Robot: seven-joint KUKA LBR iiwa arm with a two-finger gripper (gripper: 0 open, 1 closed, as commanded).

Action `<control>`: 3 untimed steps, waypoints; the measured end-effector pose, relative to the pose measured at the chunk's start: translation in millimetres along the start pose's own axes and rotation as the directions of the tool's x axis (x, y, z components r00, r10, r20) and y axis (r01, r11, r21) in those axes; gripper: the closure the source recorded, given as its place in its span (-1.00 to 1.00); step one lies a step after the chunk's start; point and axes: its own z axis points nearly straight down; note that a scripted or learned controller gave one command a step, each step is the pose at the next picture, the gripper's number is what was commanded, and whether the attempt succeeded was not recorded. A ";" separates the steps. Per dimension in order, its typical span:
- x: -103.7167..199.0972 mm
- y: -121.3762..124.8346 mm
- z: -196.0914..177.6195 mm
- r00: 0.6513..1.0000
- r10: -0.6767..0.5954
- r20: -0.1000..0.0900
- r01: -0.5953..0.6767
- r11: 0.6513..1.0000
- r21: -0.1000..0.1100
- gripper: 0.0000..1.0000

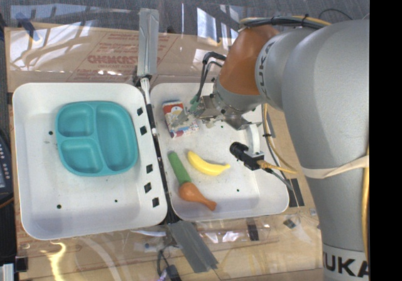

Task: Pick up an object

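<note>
Nearest the camera, the grey arm with its orange band reaches in from the right over the right-hand shallow white bin. Its gripper sits at the far left of that bin, touching a small red-and-white carton; whether the fingers are apart or together cannot be told. Nearer in the same bin lie a yellow plastic banana, a green toy vegetable and an orange drumstick-shaped toy. The left-hand shallow white bin holds a teal three-compartment plastic tray
</note>
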 end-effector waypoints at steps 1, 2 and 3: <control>-9.3 -79.1 19.5 0.998 -0.067 -0.004 0.067 0.998 0.022 -1.00; -9.3 -78.5 9.9 0.997 -0.071 -0.004 0.071 0.997 0.022 1.00; 28.0 -45.5 -130.4 0.999 -0.033 -0.002 0.033 0.999 0.017 1.00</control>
